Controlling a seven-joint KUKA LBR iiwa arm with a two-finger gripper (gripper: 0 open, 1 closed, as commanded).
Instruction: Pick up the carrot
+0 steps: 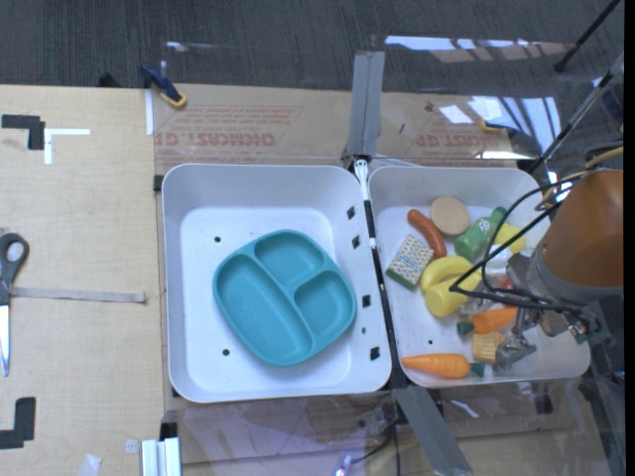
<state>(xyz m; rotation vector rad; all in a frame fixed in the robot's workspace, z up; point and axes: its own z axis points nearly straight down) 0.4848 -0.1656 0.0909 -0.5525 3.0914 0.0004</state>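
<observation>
Gripper [516, 348] hangs low over the near right part of the right bin [556, 370], a small metallic cluster at the end of the grey arm with its orange band [592, 231], which reaches in from the right. How far it is open I cannot tell, since the metal parts blur together with the toys beneath, and nothing can be made out as held. The carrot [437, 365] lies on the bin floor along the near wall, to the left of the gripper and slightly nearer, close by but apart from it. Its long axis runs left to right, roughly parallel with the near wall, with the pointed orange tip toward the divider between the bins and the green stub toward the gripper. In my judgement the coming move turns on a short shift left and a little nearer, with the gripper turned to close across the carrot's narrow width, not along its length. Just beside the gripper sit a small yellow block [484, 345] and another orange piece [493, 318], which could be mistaken for the target or caught instead. A banana [444, 281] lies farther back. The left bin [189, 365] carries a blue divided plate [285, 297], well apart from all this.
</observation>
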